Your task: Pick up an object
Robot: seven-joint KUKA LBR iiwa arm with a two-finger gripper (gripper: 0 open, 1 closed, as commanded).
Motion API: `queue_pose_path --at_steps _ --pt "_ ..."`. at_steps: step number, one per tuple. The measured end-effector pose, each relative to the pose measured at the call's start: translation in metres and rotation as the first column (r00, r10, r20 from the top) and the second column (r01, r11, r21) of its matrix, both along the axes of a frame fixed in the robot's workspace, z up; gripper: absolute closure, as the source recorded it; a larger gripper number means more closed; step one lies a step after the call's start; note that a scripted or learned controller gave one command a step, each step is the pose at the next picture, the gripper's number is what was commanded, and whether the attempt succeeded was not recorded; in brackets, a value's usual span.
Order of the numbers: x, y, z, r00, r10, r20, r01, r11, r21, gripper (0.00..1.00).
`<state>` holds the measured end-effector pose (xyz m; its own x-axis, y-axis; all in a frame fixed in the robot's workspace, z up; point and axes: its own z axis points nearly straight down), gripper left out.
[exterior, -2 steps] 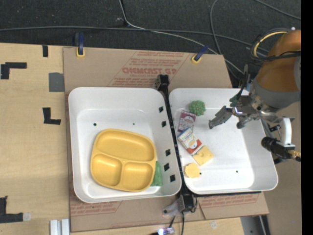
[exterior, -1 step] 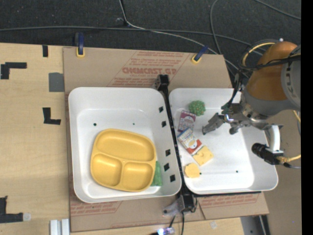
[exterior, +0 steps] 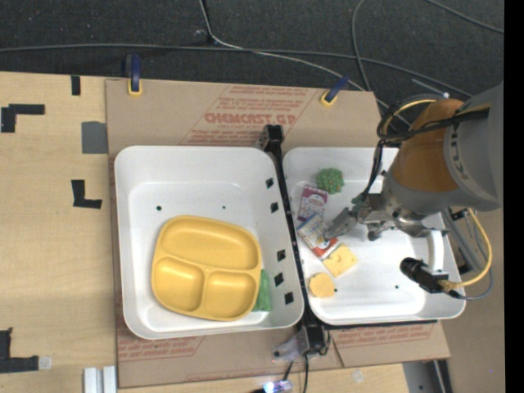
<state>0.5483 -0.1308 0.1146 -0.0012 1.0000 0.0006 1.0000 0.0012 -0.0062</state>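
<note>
Left bin [exterior: 131, 178]: held a yellow divided tray [exterior: 205, 266] with a green item [exterior: 264, 291] beside it.
Right bin [exterior: 426, 301]: held a green ball [exterior: 330, 179], a printed packet [exterior: 310, 203], two yellow cheese-like pieces [exterior: 339, 260].
Gripper [exterior: 332, 230]: hung over the packet's lower end; finger spacing could not be told.
Writing: red print on the cardboard [exterior: 246, 115], "CHEMCAST".

Gripper [exterior: 334, 229] low in right bin [exterior: 426, 301], over packet [exterior: 311, 234].
</note>
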Motion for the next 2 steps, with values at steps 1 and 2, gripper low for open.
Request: queue_pose_path --at_steps 1,2 --pt "0.003 0.001 -0.026 1.000 0.000 0.009 0.000 1.000 0.004 0.00" --pt "0.006 0.003 -0.012 1.000 0.003 0.019 -0.003 1.000 0.004 1.00"
